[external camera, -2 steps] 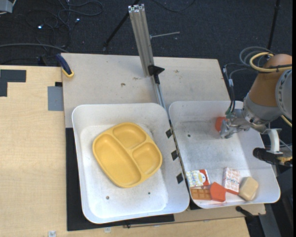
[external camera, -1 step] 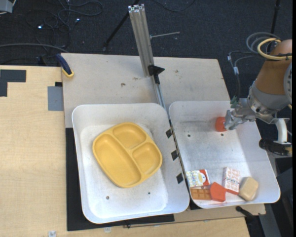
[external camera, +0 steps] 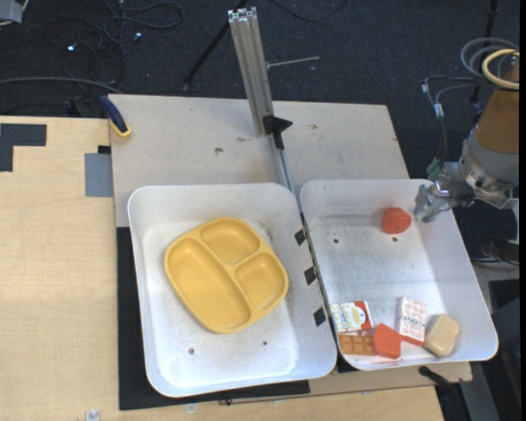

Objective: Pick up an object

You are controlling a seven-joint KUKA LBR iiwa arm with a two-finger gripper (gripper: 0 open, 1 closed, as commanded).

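The task looks to be at its beginning, or at most in the approach: nothing is lifted, and every object lies on the floor of a bin. The gripper (external camera: 428, 202) is at the right side of the frame, over the upper right edge of the right bin (external camera: 456, 261), at the end of the grey arm (external camera: 495, 143). It is small and partly blurred here, so I cannot tell if it is released or clenched, and I see no object inside it. The nearest thing is a red ball (external camera: 396, 220), just to the left of the gripper, on the upper part of the right bin; I judge it is the likely target, but this is only a guess. What is left is the whole pick: to come down on one object, to close on it and to raise it. The right bin also holds a group of things along its lower edge: a small carton (external camera: 351, 315), a waffle (external camera: 358, 344), an orange block (external camera: 387, 341), a white packet (external camera: 412, 319) and a beige lump (external camera: 442, 335), all close together, some touching. The left bin (external camera: 158, 340) holds one thing, a yellow tray (external camera: 226, 273) with three compartments, lying flat near the middle. Both bins stand side by side on the worktop (external camera: 333, 139).
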